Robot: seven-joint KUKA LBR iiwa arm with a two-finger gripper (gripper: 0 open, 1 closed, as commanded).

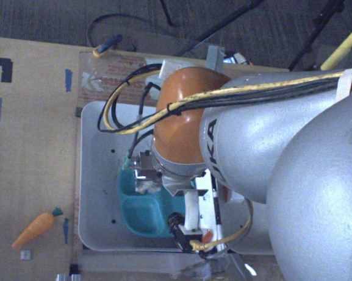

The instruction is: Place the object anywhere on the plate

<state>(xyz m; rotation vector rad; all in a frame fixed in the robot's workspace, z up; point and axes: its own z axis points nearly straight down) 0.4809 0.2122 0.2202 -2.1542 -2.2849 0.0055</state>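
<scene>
**Teal plate under the wrist, carrot out on the bench**

Teal and glossy, one plate (142,213) lies in the white bin (96,179), toward the bin's six o'clock edge. It is squarish with rounded corners and a raised rim, and its three o'clock side is hidden under the arm's wrist hardware.

One toy carrot (33,229) lies outside the bin on the tan bench (28,154), at about eight o'clock from the plate and well apart from it. It is orange, tapered, with a small green top at its two o'clock end, and it lies at a slant. Just beside it toward three o'clock is a short blue tape mark (65,230); a second one (68,79) sits on the bench at eleven o'clock from the bin.

One grey arm (267,145) with its orange band (181,116) covers the bin's three o'clock half, yellow and black cables (120,110) looping off it. The gripper is buried beneath the wrist above the plate; I cannot tell its opening, nor whether it has anything.
</scene>
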